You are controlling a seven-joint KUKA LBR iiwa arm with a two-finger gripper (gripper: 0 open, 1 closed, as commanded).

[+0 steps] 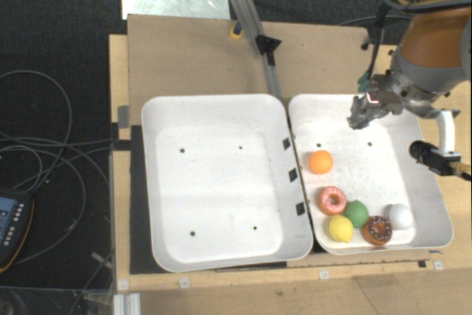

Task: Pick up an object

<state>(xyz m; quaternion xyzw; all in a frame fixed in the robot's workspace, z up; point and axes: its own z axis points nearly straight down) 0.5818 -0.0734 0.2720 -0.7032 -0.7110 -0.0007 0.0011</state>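
My gripper (pixel 361 116) hangs over the far part of the right bin (pixel 420 158), near its far wall; I cannot tell from this angle how it is set, and I see nothing in it. The things to pick are all in this bin: an orange ball (pixel 320 161) alone near the left wall, and a group in the near corner, i.e. pink donut (pixel 332 199), green ball (pixel 357 213), lemon (pixel 341 229), chocolate donut (pixel 378 230) and white ball (pixel 400 217). These five lie touching or just beside each other, probably because they rolled to the low side, so there is little room around each. The orange ball has free floor on all sides except the left wall, so I judge it the easiest target. The left bin (pixel 221 173) gives no obstacle, approx. all its floor is bare.
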